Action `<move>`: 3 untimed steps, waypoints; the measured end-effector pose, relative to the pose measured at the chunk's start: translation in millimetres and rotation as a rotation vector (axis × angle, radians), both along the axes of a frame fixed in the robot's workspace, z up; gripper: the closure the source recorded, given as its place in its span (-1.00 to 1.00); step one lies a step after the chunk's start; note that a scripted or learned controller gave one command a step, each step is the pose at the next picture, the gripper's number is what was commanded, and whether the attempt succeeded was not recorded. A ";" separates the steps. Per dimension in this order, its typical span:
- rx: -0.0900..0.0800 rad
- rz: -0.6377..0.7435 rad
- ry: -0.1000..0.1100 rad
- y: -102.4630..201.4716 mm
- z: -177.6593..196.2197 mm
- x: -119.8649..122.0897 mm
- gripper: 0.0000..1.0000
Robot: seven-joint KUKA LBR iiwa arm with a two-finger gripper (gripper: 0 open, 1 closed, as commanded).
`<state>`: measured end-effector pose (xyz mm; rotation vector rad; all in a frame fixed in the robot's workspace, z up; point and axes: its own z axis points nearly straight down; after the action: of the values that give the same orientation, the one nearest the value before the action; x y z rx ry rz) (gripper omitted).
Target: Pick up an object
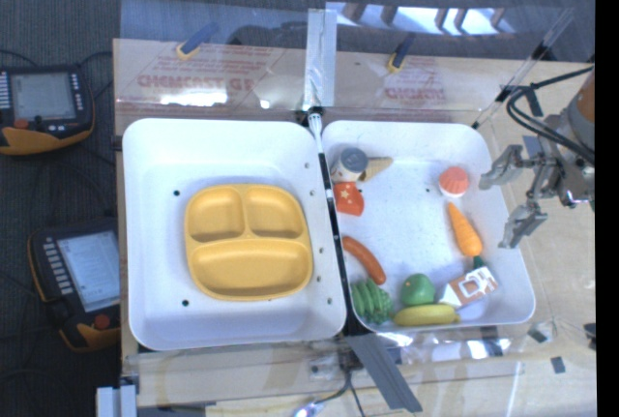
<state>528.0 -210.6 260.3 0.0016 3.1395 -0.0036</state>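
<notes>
Gripper [515, 197] spread open, grasping nothing, at 3 o'clock of right bin [503, 159]. Carrot [464, 229] and tomato [454, 180] nearest, at its 9 o'clock.

Toy foods [465, 229] in right bin [503, 163]

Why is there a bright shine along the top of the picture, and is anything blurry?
In the camera view, the clear panels behind the two bins catch glare from overhead lights; the left bin looks evenly lit with soft shadows around the yellow tray; the gripper at the right edge looks slightly soft, and the food toys are sharp.
</notes>
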 end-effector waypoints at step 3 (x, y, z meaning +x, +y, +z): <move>-0.004 -0.047 -0.003 -3.5 -156.2 33.7 -1.00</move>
<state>561.7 -214.1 104.1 0.0747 3.1355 -0.0106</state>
